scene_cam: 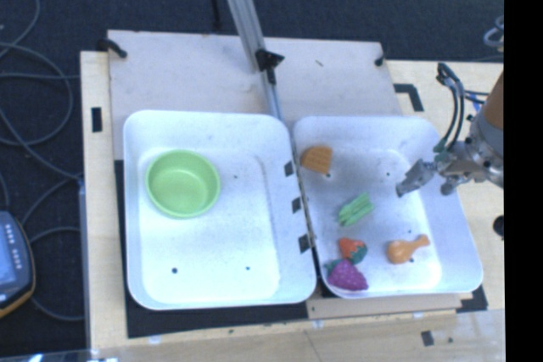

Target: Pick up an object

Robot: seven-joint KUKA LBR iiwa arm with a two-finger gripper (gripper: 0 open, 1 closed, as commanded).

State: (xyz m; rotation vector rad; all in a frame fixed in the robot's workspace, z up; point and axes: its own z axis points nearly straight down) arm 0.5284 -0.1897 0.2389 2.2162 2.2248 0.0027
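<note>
gripper [417, 179] is seen over the right part of the right bin [373, 136], reached in from the right edge, wrist level and low; whether it is open or closed cannot be told, and nothing is seen held. below it an orange drumstick-shaped toy [406, 249] is lying, apart from it. a green piece [355, 208] is placed mid-bin, a red strawberry [351, 248] just beside a purple grape bunch [348, 275] at the near edge, an orange-brown item [317, 158] at the far left corner. a green bowl [182, 182] is sat in the left bin [246, 267].

metal pole [240, 0], cables [25, 131], handheld device [13, 267]
</note>
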